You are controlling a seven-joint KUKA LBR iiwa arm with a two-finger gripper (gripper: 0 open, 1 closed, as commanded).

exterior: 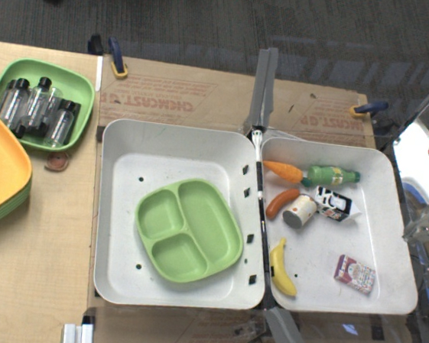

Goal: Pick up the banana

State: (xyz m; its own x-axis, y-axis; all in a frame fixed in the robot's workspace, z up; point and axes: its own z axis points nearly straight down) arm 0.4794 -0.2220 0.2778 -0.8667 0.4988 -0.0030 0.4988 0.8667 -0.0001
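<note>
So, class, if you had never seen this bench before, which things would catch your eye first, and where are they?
Probably the light green three-compartment plastic plate, lying alone in the left white bin. Next, the small yellow banana at the near left edge of the right white bin, with an orange carrot and a green bottle at the far end.

Left bin (109, 216): holds the divided tray (187, 230) at its centre.
Right bin (390, 248): banana (282, 269) at 7 o'clock; carrot (284, 170), bottle (332, 175) at 12; can (298, 211) central; small box (355, 274) at 4.
</note>
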